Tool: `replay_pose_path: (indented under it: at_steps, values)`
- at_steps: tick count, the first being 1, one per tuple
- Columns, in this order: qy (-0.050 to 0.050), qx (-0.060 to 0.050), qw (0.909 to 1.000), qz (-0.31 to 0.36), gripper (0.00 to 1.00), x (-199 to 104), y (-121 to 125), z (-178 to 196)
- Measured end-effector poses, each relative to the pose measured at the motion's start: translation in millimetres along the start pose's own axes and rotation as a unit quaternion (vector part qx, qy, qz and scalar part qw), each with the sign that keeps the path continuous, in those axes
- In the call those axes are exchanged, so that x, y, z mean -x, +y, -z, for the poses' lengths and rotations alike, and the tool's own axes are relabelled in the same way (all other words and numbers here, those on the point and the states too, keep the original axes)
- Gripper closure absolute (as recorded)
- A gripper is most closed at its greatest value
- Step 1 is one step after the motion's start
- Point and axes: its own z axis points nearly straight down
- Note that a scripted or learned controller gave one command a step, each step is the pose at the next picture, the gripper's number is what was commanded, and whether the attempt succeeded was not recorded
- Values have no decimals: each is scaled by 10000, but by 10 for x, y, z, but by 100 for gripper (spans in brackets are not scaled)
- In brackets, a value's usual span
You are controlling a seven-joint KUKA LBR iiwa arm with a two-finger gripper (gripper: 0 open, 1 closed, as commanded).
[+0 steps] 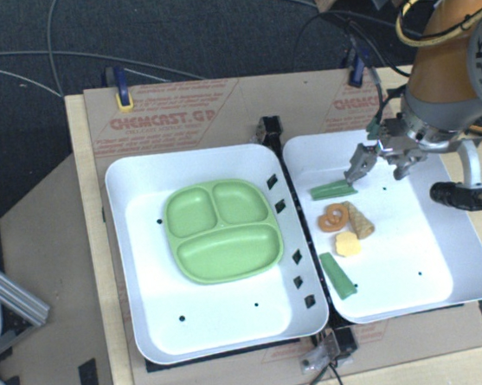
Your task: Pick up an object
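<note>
Five small pieces lie in my right bin [461, 278], and any one of them would satisfy the task. Nearest the camera is a green strip [338, 275], lying flat near the bin's inner wall; its long axis runs on a diagonal, from upper left down to lower right in the view. Just beyond it sits a pale yellow chunk [347, 245], rounded, with no clear long axis. Touching that chunk on its far side is a tan piece [363, 225], and beside the tan piece lies an orange ring [335, 217], flat with its hole facing up. Farther still is a second green strip [333, 190], whose long axis runs nearly left to right, its right end pointing toward my gripper [379, 164].

My gripper hangs just over that far strip's right end, fingers spread apart with nothing between them. I judge this strip to be light, thin and probably plastic, hence stiff but slick; because it lies flat, I would close across its short width near the middle, with my fingers set square to its long axis. The clustered pieces look harder to grasp, since each touches or crowds a neighbour.

The left bin [137, 270] holds a green divided plate [223, 230], resting flat near the centre, well apart from my gripper.
</note>
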Motion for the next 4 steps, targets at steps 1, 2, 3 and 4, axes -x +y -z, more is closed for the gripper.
replay_pose_path:
  at_steps: [1,2,3,4]
  values:
    - [-8,73,10000,16,0,-4,32,82]
    - [-6,54,10000,21,0,-59,55,-352]
    - [-5,51,10000,13,0,-60,60,-774]
    - [-6,58,10000,15,0,-67,62,-1040]
